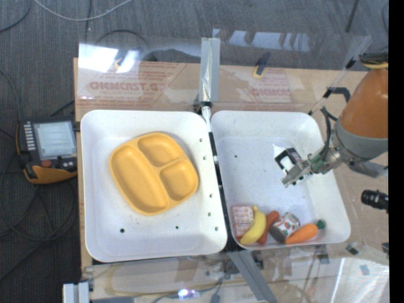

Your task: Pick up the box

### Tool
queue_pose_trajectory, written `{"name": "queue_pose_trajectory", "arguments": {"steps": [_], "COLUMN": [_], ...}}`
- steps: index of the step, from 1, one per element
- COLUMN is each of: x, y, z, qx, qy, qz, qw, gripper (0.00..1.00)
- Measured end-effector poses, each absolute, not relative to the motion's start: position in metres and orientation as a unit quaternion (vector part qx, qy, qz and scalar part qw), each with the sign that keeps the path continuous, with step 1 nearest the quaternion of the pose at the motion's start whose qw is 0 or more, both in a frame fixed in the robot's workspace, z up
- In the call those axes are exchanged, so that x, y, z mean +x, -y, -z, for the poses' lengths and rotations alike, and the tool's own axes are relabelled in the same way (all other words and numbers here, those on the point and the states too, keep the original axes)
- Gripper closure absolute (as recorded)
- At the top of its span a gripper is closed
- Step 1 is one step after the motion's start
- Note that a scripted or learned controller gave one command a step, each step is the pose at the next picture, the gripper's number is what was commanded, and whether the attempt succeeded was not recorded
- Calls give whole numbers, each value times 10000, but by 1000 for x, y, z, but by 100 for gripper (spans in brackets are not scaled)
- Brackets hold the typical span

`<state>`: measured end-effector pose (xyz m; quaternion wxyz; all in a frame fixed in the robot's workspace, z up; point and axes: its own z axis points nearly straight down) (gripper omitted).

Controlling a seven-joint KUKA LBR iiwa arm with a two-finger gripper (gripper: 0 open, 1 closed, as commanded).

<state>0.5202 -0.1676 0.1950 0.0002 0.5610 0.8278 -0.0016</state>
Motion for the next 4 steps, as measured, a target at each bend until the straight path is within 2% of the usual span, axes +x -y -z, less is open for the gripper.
{"name": "queue_pose_trajectory", "arguments": {"steps": [1,2,3,4], "x": [524,595,549,570], "y": [123,109,124,47], "z": [-94,-141,-243,-213], "qx": [4841,5220,4614,4524], "qy": [-8750,-8529,-8872,-8918], "qz": [3,14,16,10], "qw": [2,2,7,-8], "gripper": [100,100,100,100]}}
